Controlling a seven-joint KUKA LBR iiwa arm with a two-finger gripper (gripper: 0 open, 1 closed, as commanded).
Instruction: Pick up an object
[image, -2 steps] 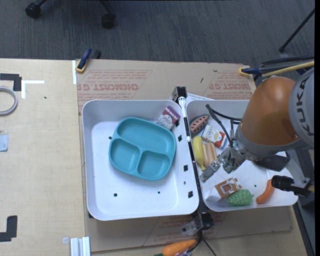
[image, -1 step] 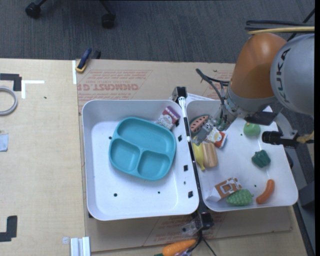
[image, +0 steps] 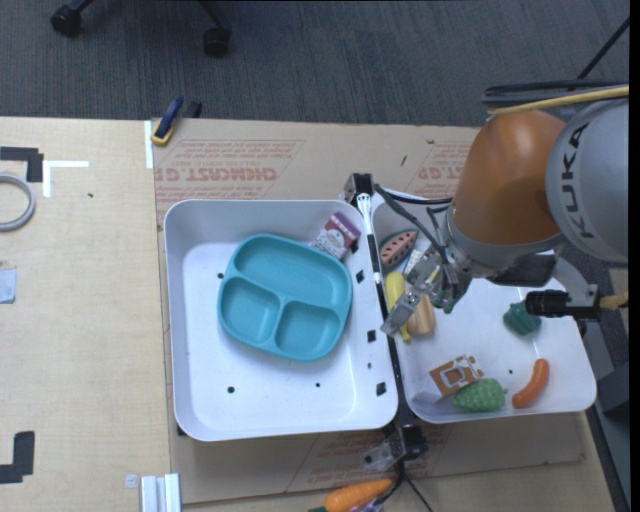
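the gripper (image: 408, 312) hangs low over the near-left part of the right bin (image: 560, 400), close to the wall it shares with the left bin (image: 190, 330); whether it is open or shut cannot be told from this angle. just beside it lie a tan piece (image: 423, 317) and a yellow piece (image: 394, 290), the nearest objects to pick. below and to the right sit a brown-and-white item (image: 455, 376), a green lumpy toy (image: 478, 396) and an orange sausage shape (image: 530, 384). to the left, a teal divided plate (image: 285, 296) rests in the left bin
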